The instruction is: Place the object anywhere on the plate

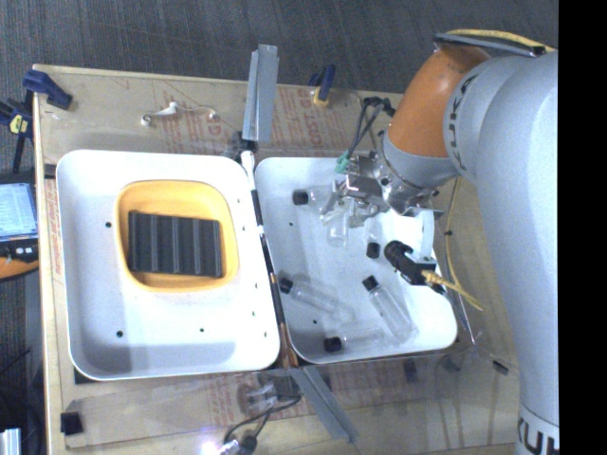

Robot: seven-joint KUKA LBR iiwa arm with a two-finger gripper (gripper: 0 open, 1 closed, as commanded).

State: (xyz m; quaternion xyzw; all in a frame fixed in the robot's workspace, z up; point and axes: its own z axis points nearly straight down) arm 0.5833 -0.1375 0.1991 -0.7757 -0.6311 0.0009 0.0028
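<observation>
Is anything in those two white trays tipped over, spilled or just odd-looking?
Nothing looks spilled or broken. Several small clear bottles with black caps lie on their sides, scattered across the right tray, pointing different ways. In the left tray, the yellow plate sits flat with a dark ribbed block on it.
</observation>
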